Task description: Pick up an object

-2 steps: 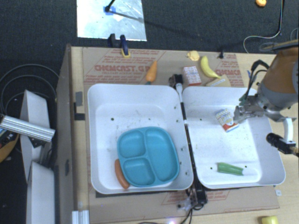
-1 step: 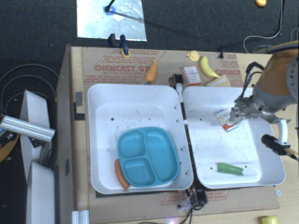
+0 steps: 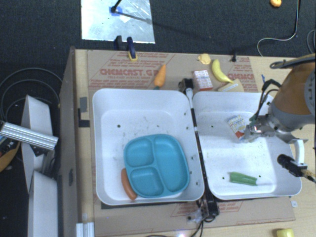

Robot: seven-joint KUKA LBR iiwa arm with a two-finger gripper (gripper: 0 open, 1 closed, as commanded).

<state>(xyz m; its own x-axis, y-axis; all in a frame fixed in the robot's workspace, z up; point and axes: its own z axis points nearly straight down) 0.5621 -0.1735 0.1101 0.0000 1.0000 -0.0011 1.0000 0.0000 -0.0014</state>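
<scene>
The right white bin (image 3: pixel 217 147) holds a small white and red packet (image 3: pixel 236 124) near its upper right and a green vegetable-like piece (image 3: pixel 243 178) near its front. My gripper (image 3: pixel 250 131) is low in this bin, right at the packet's right edge, with the grey and orange arm (image 3: pixel 296 95) rising behind it. Whether it touches or holds the packet is unclear. The left white bin (image 3: pixel 111 132) holds a blue divided plate (image 3: pixel 156 165) and an orange sausage (image 3: pixel 128 183) beside the plate's lower left.
On the cardboard behind the bins lie a carrot (image 3: pixel 159 76), a small box (image 3: pixel 202 79), a banana (image 3: pixel 219 71) and a blue clamp (image 3: pixel 130 45). A black fitting (image 3: pixel 291 165) juts over the right bin's right rim.
</scene>
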